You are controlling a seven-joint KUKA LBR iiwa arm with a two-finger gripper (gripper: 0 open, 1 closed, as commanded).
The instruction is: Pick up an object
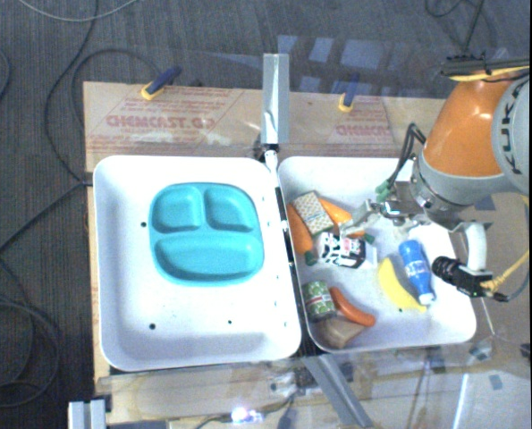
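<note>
Item: black-and-white toy [344, 251], lying mid-floor in the right bin [444, 329]. Gripper [371, 214] hovering just above-right of it; grip state not discernible. Blue bottle [416, 272] resting on yellow banana [392, 286], right of toy. Teal tray [207, 233] sitting in the left bin [122, 266].

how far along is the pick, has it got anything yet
Done: the arm has reached into the right bin, and the gripper sits low among the objects, beside the black-and-white toy. In hand: nothing shows between its fingers. Left: the grasp and lift. The blue bottle, banana and carrot lie in the bin.
</note>
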